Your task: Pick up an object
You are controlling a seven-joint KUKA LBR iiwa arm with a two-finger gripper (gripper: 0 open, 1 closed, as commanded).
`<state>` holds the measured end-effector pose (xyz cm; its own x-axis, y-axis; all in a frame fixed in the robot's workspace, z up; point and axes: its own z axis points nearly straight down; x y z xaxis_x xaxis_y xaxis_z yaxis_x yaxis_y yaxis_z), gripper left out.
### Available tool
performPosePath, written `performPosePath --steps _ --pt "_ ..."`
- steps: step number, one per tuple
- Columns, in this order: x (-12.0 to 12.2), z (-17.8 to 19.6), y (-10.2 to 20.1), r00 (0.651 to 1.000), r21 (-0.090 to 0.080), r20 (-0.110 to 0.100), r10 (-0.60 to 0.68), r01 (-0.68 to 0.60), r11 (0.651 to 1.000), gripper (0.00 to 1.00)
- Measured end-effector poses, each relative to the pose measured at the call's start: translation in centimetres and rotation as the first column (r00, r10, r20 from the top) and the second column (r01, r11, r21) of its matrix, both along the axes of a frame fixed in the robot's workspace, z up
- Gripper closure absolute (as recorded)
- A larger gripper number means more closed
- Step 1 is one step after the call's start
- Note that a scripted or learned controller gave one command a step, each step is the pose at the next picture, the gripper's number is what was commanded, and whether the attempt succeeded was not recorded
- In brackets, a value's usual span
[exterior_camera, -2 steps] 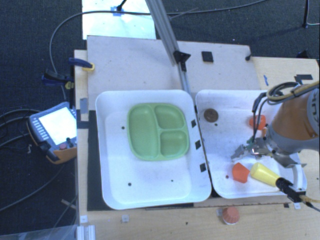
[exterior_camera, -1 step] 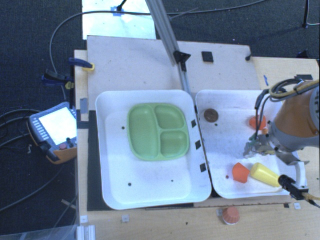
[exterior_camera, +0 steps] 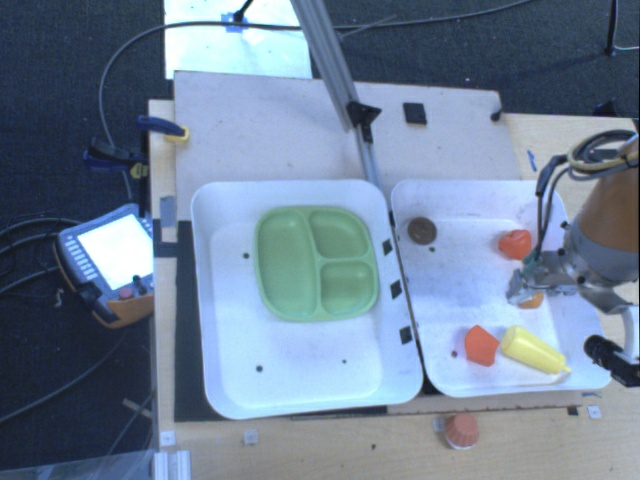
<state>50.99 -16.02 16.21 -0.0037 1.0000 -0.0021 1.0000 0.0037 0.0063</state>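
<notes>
My gripper (exterior_camera: 524, 288) is low over the right side of the right bin (exterior_camera: 450, 378), with the grey arm (exterior_camera: 605, 238) coming in from the right. A small orange object (exterior_camera: 533, 302) peeks out just beneath the gripper, mostly hidden by it. I cannot tell if the gripper is touching it. A red-orange piece (exterior_camera: 515, 244) lies just above the gripper. An orange cone-like piece (exterior_camera: 481, 345) and a yellow object (exterior_camera: 534, 351) lie near the bin's front. A brown round object (exterior_camera: 421, 230) sits at the bin's back left.
The left bin (exterior_camera: 230, 358) holds a green divided plate (exterior_camera: 317, 263). A pinkish round object (exterior_camera: 461, 430) lies on the bench in front of the right bin. A metal pole (exterior_camera: 330, 48) slants in from the top. A tablet-like device (exterior_camera: 108, 258) sits at far left.
</notes>
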Motion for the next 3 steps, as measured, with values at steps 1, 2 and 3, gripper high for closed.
performPosePath --steps 1,2,3 --pt "0.4 5.3 1.0 1.0 0.0 0.001 0.002 -0.002 1.0 1.0" --pt "0.6 6.8 1.0 1.0 0.001 -0.002 0.001 -0.001 1.0 1.0" --pt "1.8 7.5 5.7 1.0 0.002 -0.003 0.006 -0.006 1.0 1.0"
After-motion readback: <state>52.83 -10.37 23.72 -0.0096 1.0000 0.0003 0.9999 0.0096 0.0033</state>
